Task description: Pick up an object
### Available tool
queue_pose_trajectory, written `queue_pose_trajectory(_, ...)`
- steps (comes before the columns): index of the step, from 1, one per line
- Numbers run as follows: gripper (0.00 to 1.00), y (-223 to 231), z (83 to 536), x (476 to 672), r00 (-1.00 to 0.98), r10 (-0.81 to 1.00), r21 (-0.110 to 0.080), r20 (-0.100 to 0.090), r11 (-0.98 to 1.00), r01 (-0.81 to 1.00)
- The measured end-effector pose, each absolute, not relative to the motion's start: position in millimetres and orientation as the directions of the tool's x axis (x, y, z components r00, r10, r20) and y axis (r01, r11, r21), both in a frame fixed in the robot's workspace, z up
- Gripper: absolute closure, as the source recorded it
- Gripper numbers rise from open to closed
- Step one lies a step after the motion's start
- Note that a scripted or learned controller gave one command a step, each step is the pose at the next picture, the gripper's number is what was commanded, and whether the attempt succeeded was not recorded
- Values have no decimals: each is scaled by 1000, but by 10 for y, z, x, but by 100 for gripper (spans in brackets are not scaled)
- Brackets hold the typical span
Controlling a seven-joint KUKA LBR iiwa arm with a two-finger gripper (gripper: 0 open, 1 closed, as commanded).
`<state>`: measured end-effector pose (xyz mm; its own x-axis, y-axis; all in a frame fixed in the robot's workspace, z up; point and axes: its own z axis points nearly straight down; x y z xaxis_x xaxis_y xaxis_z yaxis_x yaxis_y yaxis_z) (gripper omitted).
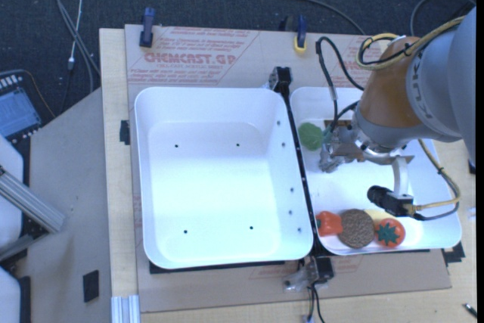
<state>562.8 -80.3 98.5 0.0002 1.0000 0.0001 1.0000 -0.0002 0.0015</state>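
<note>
The end effector (333,155) is lowered in the right bin (446,238), near the green object (310,135) at its 10 o'clock. Its opening cannot be told. The approach seems in hand; closing on the object is needed next.

Two white bins (219,106) (446,234), one green object (310,135), two red (one green-topped) (328,223) (389,232), one brown disc (356,228)

The arm (446,79) at the frame's right is a thick grey cylinder; an orange band (387,91) rings it; black and yellow cables (378,45) loop alongside.
</note>
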Motion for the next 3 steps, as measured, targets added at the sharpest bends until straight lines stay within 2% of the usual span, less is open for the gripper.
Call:
queue_pose_trajectory(1, 100, -1372, 1502, 6286, 2, 1000, 6, -2, -2, 1000)
queue_pose_trajectory(2, 0, -1348, 1478, 6276, 0, 1000, 1, 0, 0, 1000)
queue_pose_trajectory(3, 0, -1084, 1015, 6039, -1, 1000, -4, 1, 1, 1000)
